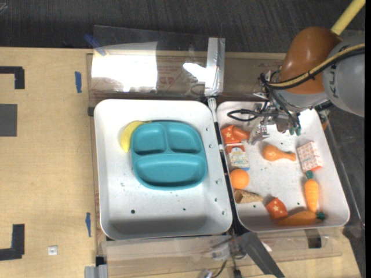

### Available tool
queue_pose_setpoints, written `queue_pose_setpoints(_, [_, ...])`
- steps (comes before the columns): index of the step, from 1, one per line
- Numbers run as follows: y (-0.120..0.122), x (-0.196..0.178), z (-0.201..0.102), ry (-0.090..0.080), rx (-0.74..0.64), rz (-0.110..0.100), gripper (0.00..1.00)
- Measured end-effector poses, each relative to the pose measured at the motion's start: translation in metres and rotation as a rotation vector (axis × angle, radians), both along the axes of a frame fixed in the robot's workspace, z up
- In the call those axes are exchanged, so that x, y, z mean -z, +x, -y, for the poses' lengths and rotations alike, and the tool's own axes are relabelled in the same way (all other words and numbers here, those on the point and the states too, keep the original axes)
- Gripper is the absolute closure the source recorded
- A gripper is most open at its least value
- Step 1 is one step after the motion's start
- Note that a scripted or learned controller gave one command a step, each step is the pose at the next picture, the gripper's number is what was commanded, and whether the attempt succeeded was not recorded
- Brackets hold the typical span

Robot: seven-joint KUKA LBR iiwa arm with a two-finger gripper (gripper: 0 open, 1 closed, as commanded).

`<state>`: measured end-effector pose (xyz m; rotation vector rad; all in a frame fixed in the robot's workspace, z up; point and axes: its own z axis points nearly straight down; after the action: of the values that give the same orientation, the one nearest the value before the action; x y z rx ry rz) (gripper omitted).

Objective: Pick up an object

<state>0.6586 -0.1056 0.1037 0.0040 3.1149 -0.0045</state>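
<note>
My gripper (pixel 273 124) hangs over the back of the right bin (pixel 333 181), under the grey arm with its orange band (pixel 307 51). Just below it lies an orange drumstick-shaped toy (pixel 277 153). To its left sits a red-orange pepper (pixel 233 134). Also in this bin are a small carton (pixel 238 157), an orange ball (pixel 239 179), a bread slice (pixel 248 197), a red toy (pixel 276 208), a carrot (pixel 312 194) and a pink-and-white packet (pixel 308 155). I see nothing held by the gripper.
The left bin (pixel 110 184) holds a teal divided plate (pixel 168 154) with a yellow object (pixel 127 133) partly under its left edge. A clear plastic sheet (pixel 151 68) stands behind the bins. Cables trail from the wrist.
</note>
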Motion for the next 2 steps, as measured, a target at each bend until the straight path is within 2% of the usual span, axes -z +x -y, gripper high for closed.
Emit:
queue_pose_setpoints(1, [0.0,0.001,0.0,0.001,0.0,-0.002,0.0])
queue_pose_setpoints(2, [-0.041,0.015,0.038,0.003,0.079,-0.017,0.0])
